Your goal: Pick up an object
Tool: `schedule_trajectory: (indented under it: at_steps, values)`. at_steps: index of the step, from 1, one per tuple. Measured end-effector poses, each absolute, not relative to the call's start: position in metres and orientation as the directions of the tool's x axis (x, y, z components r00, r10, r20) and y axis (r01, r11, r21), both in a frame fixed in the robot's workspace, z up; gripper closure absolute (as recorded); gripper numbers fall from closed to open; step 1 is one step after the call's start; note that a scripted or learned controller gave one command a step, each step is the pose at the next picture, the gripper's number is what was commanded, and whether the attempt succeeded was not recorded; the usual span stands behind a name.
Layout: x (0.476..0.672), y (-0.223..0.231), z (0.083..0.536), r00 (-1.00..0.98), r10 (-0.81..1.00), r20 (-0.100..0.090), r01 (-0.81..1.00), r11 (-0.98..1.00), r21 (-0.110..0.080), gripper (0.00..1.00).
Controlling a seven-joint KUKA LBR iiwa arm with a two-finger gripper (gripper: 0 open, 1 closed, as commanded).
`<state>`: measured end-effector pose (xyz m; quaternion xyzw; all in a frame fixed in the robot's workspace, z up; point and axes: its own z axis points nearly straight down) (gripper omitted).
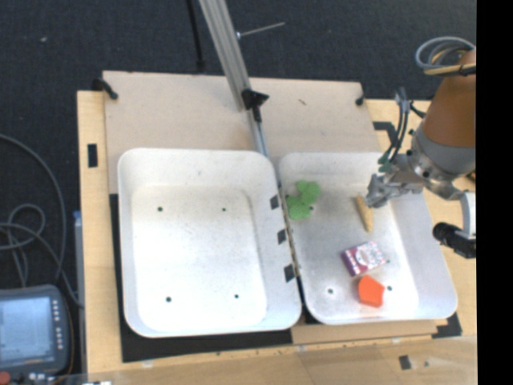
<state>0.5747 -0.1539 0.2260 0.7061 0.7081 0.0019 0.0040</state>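
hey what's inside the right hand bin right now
The right bin holds a green object near its left wall, a tan stick, a purple packet and an orange block. The gripper covers the stick's top end.

Wooden bench on dark, possibly carpeted floor.

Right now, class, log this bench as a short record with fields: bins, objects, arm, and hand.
bins: left bin and right bin, side by side
objects: green piece, tan stick, purple packet and orange block, all in the right bin
arm: grey arm reaching in from the right
hand: hand above the tan stick's upper end
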Motion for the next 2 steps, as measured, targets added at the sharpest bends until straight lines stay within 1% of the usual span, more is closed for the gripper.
schedule_trajectory:
  at_steps: [1,2]
  values:
    - [0.576,-0.155,0.249,-0.004,1.000,-0.002,1.000,0.004,0.005,1.00]
    - [0.584,-0.112,0.240,-0.004,1.000,-0.002,1.000,0.004,0.000,1.00]
